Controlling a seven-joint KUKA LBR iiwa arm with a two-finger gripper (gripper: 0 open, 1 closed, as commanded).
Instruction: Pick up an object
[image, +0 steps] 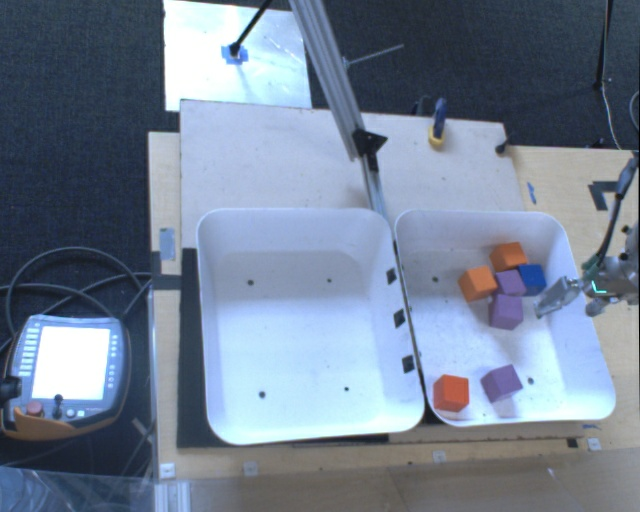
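Risk, judged: cluster at 1 o'clock in right bin (590, 385) sitting tightly packed — orange cubes (478, 283), purple cubes (505, 311), blue cube (532, 278) touching; fingers likely wedging on neighbour or shoving blocks instead of gripping.

Gripper (553, 298) hanging at bin's 3 o'clock rim, just beside blue cube, gripping nothing; whether spread or pressed together, cannot tell.

Loose pair (451, 392) at 6 o'clock offering easier pick.

Table (280, 150) pale board; left bin (300, 235) white; dark carpet around; pendant (65, 375) lying at 9 o'clock.

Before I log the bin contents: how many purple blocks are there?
3, all in the right bin: one in the upper cluster, one just below it, one near the front beside an orange block.
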